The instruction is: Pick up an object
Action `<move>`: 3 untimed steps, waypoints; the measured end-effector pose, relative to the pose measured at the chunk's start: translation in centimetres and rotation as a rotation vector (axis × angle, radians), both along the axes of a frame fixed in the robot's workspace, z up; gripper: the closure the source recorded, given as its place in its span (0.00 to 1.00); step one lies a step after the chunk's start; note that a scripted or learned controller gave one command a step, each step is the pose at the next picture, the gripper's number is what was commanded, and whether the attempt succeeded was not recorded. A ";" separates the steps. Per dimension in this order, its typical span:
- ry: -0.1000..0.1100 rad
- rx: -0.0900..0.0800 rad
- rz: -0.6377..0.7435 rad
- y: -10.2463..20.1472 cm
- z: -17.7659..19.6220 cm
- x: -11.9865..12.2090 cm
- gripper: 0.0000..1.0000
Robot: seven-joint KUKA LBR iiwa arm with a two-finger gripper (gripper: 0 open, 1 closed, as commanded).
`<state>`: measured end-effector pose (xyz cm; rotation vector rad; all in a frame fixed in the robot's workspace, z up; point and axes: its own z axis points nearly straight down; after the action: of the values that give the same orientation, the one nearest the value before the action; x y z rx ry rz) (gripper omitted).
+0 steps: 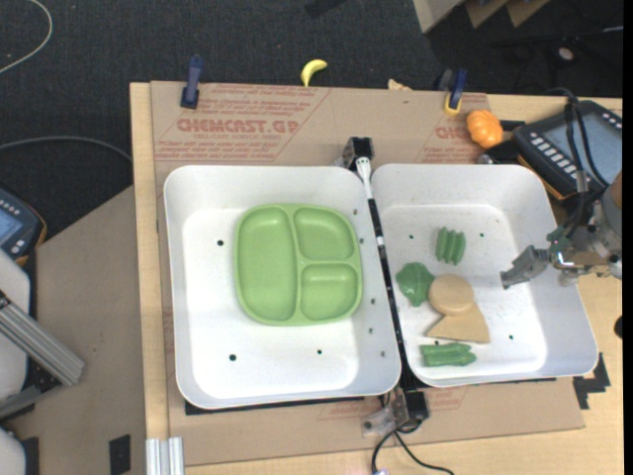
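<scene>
The right bin (524, 201) holds several small items. A ridged green piece (450, 245) lies near its middle. A lumpy green piece (413, 282) sits by the bin's left wall, touching a tan round-and-wedge piece (458, 308). A flat green piece (447, 354) lies near the front wall. My gripper (516, 271) reaches in from the right, low over the bin's right half. It is apart from every item, and nothing is seen in it.
The left bin (198, 315) holds a green divided plate (297, 263). A black rod (376, 236) runs along the seam between the bins. An orange object (484, 128) and a dark device (569, 146) sit behind the right bin. Clamps (191, 82) grip the board's far edge.
</scene>
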<state>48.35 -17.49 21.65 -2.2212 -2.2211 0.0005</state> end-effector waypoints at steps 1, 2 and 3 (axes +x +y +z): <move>0.001 0.002 0.003 5.5 -13.7 -0.1 0.00; -0.004 -0.002 -0.001 5.1 -12.2 0.0 1.00; -0.021 -0.001 0.008 9.0 3.8 2.2 1.00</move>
<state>50.60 -8.50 25.43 -2.2237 -2.2405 -0.0209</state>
